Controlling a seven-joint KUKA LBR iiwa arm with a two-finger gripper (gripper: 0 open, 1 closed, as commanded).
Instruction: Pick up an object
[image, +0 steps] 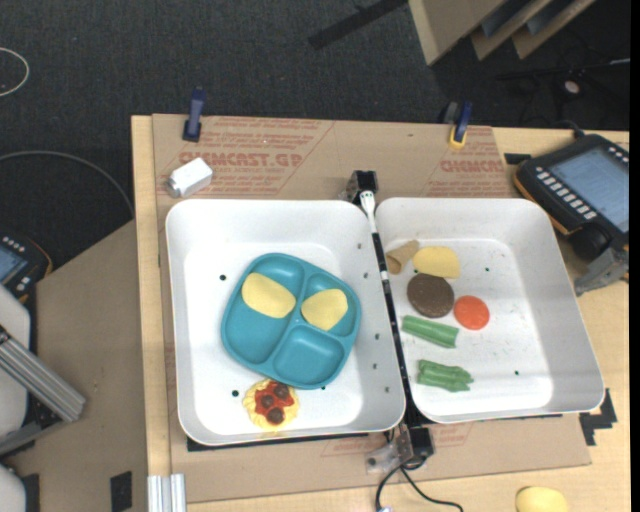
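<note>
1. Two shallow white bins sit side by side on a cardboard-covered bench, the left bin (190, 330) and the right bin (540, 330), touching along their inner walls.
2. In the left bin lies a blue divided plate (290, 320), tilted at a slant to the bin's walls.
3. A yellow slice (269, 294) rests in the plate's upper left compartment and a second yellow slice (325, 308) in its upper right compartment; the lower compartment is bare.
4. Just below the plate, near the left bin's front wall, lies a small pizza piece (270, 403) with red spots, touching or nearly touching the plate's rim.
5. In the right bin, all toward its left half, lie a tan scrap (401, 257), a yellow chunk (437, 262) just beside it, a brown disc (430, 294) under those, and an orange-red round piece (472, 313) just right of the disc.
6. Below them lie two green beans: one (430, 331) near the disc, the other (443, 376) closer to the front wall.
7. The arm and its hand are not in the picture, so the finger state and how the objects lie relative to the hand cannot be told.
</note>
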